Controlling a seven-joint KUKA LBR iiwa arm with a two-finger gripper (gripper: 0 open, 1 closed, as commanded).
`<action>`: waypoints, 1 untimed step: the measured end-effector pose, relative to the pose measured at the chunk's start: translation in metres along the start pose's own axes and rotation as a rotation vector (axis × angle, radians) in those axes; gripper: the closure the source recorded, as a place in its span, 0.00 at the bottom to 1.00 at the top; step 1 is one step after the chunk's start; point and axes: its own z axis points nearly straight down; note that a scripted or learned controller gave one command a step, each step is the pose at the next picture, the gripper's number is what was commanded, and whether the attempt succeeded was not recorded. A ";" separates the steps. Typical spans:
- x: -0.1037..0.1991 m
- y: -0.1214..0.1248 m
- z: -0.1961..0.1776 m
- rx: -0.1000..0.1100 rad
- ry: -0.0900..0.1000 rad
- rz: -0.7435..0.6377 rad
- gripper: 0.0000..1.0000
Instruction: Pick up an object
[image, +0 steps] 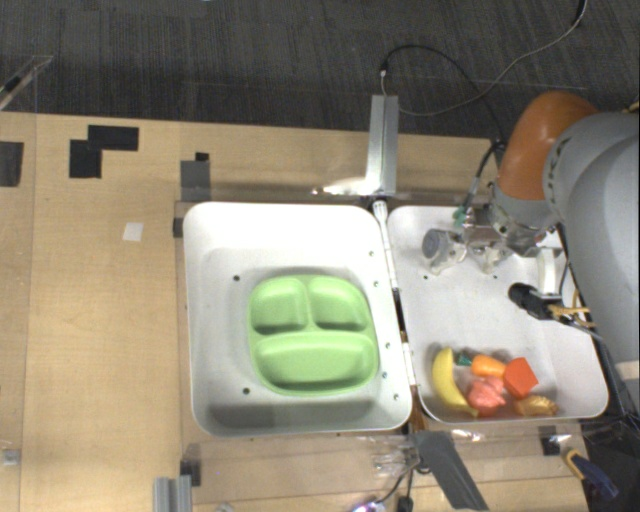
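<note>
Wooden bench (90, 330) holds two white bins (215, 300); dark carpet (200, 50) behind; end effector (478, 243) grip unclear

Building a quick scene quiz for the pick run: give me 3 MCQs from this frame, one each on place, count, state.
1. Where do the toy foods lie?
A. Near end of the right bin
B. On the green tray
C. On the bench outside the bins

2. How many compartments does the green tray have?
A. Two
B. Three
C. Five

3. What lies in the green tray's compartments?
A. The banana
B. The orange cube
C. Nothing

Key:
1 A: the banana, the orange cube and the other pieces are bunched at the near end of the right bin.
2 B: the green tray in the left bin shows two small wells above one wide one.
3 C: all three wells show bare green.

The tool is over the far end of the right bin, away from the foods.
</note>
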 end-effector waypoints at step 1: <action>-0.002 0.000 0.000 0.002 0.006 0.002 0.00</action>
